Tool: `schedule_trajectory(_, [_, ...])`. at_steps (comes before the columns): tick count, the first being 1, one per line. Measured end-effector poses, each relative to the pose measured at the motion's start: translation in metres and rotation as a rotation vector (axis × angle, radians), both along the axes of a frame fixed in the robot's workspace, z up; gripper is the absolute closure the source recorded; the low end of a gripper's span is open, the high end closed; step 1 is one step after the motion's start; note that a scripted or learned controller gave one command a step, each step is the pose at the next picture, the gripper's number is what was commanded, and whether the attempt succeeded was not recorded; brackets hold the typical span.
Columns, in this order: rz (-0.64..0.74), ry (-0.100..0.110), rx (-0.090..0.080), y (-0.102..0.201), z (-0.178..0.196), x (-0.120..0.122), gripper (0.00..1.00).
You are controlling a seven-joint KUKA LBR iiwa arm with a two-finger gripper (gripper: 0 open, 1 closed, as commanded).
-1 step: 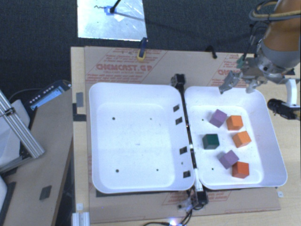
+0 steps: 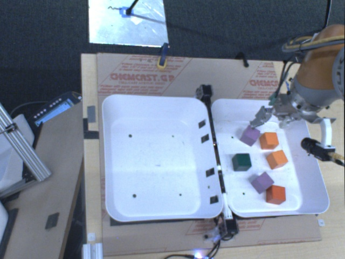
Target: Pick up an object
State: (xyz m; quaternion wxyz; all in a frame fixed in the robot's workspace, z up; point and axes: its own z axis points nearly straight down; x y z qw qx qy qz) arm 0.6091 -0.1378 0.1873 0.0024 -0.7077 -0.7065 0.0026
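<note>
Listing the right bin (image 2: pixel 318 196): six blocks on its white floor, all free of the tool (image 2: pixel 272 116).

- Tool: hangs over the upper part of the right bin, reaching in from the right under the grey and orange arm (image 2: pixel 323 69). One finger slants down and to the left toward the blocks; whether the fingers are spread or closed I cannot tell, and nothing is seen between them.
- Upper purple block (image 2: pixel 250 136): the nearest piece, lying just below and to the left of the tool. Sits turned on the floor, its corners pointing diagonally; roughly cubic, so no clear long axis.
- Upper orange block (image 2: pixel 269 140): just beside the purple one on its right, almost directly below the tool; also near-cubic.
- Second orange block (image 2: pixel 277 159): a little lower and to the right.
- Green block (image 2: pixel 241 162): below the purple one, toward the bin's left wall.
- Lower purple block (image 2: pixel 262 182) and red-orange block (image 2: pixel 275 194): near the front rim, well apart from the tool.
- Left bin (image 2: pixel 110 144): white, alongside.

Judgement: the upper purple block is the likeliest target, calling for a short descent leftward with the fingers squared to its turned faces.
</note>
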Motion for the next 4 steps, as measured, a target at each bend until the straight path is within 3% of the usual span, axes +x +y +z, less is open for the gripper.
schedule_trajectory(1, [0.004, -0.013, -0.001, 0.027, -0.090, 0.006, 0.00])
schedule_trajectory(2, [0.006, -0.011, -0.001, 0.028, -0.082, 0.006, 1.00])
schedule_trajectory(3, [0.013, -0.018, 0.001, 0.097, 0.003, 0.038, 1.00])
schedule_trajectory(4, [0.012, -0.008, 0.002, 0.150, -0.003, 0.016, 1.00])
